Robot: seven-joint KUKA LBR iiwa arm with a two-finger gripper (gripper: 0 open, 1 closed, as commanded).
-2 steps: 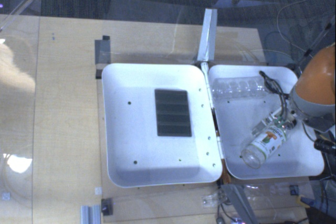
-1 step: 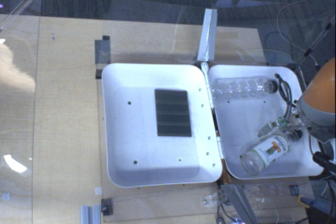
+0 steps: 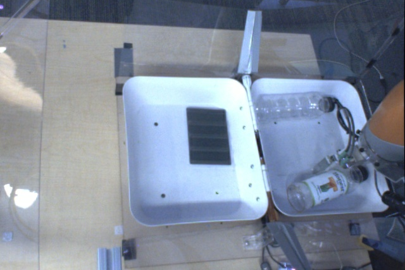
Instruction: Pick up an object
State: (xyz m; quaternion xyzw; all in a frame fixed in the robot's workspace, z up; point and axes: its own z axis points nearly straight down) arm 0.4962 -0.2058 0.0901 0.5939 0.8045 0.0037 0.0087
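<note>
arm (image 3: 387,126) at right edge over right bin (image 3: 278,199) | gripper (image 3: 345,164) low near labelled bottle (image 3: 318,190), grip unclear | clear bottle (image 3: 292,104) at top | dark pad (image 3: 209,136) in left bin (image 3: 145,199)

Taking the right bin (image 3: 278,199) as reference: a clear bottle (image 3: 292,105) lies along its far wall, a labelled bottle (image 3: 318,189) lies near its front wall, the tool (image 3: 345,161) sits just behind that bottle, and the left bin (image 3: 145,155), holding a flat ribbed pad (image 3: 208,136), adjoins its left side on the desk (image 3: 69,136).
</note>
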